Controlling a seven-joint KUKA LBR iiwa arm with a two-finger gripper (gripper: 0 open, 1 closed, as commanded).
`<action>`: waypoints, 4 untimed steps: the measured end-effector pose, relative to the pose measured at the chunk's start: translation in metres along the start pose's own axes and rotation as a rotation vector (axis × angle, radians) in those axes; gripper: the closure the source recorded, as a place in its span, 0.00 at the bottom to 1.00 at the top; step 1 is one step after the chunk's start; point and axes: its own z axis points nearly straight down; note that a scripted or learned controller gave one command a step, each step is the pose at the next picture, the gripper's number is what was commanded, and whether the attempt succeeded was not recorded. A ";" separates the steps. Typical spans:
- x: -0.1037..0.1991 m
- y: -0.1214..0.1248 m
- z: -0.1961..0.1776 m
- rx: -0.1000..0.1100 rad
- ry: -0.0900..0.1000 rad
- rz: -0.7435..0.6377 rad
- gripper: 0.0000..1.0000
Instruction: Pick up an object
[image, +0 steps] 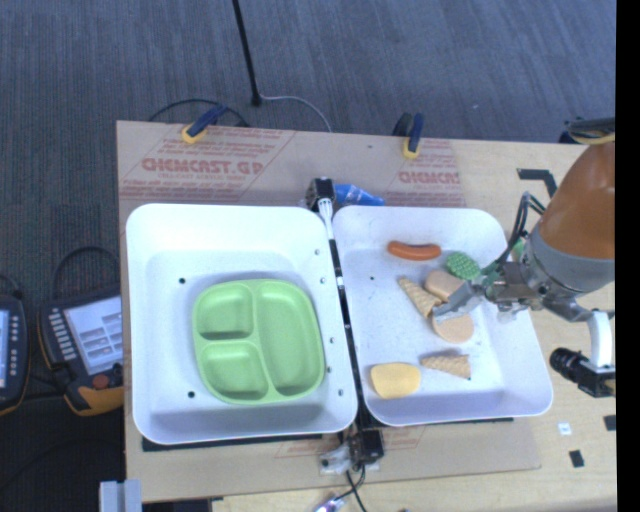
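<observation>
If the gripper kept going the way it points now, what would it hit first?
The gripper points left and down into the right bin. Most likely it meets the tan round piece or the beige piece beside its tips; depth is unclear from above.

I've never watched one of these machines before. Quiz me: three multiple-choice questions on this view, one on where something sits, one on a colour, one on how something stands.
1. Where is the green divided plate?
A. in the left bin
B. in the right bin
C. on the floor

2. What colour is the sausage near the far wall of the right bin?
A. blue
B. orange-red
C. white

3. Where is the gripper?
A. over the left bin
B. low among the food pieces in the right bin
C. over the carpet

Answers:
1 A, the plate lies in the left bin.
2 B, it is plainly orange-red.
3 B, its tip sits by the tan pieces there.
</observation>
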 end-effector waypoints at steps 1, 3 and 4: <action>0.028 0.084 0.000 -0.001 0.000 -0.192 0.00; 0.047 0.171 0.129 -0.005 -0.001 0.182 0.00; 0.040 0.164 0.129 -0.006 -0.001 0.035 0.00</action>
